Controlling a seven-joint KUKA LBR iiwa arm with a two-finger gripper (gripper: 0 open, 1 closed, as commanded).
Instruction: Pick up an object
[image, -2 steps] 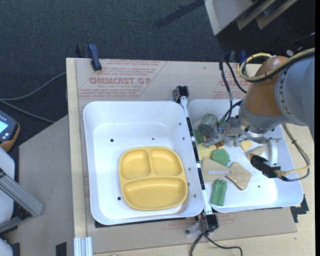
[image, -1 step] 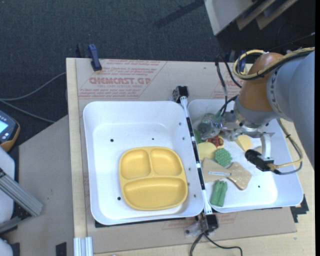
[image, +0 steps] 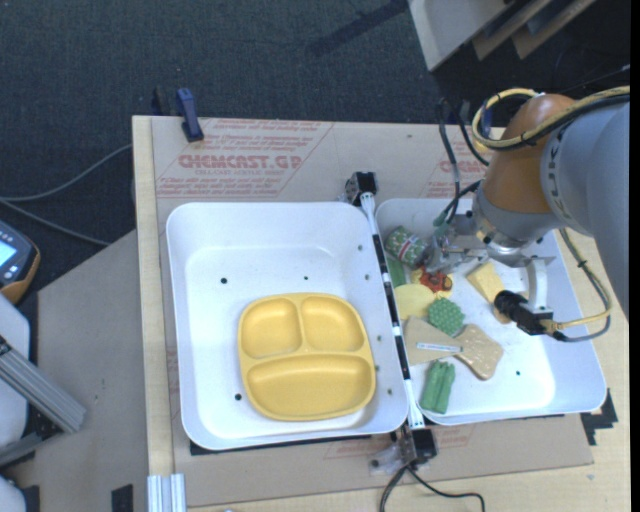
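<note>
Nearest the camera: the worktop (image: 300, 465) front edge, light wood, with a black clip (image: 420, 445) at the seam between the two bins. Left bin (image: 200, 240) holds a yellow divided plate (image: 303, 355), three compartments, sitting low-centre, nothing on it. Right bin (image: 560, 385) holds the clutter, bunched along its left side. Green ridged piece (image: 437, 386) lies at the front, near the divider. Just behind it a tan flat toy (image: 478, 350) with a white strip (image: 436, 347) touching its left end. Green bumpy round item (image: 446, 316) above that, touching a yellow lump (image: 412, 298) by the divider. Pale yellow wedge (image: 486, 282) sits to the right, under the arm's wrist. Small red item (image: 436, 281) and a green-labelled can (image: 406, 243) are at the back left of the bin.

Arm comes in from the right, orange band over the right bin. Pincer (image: 447, 250) is down at the back-left cluster, right beside the red item and the can. Can't tell whether the pincer is open or closed; nothing visibly between its tips.

Blue clamp (image: 188, 113) on the worktop's far left corner.
</note>
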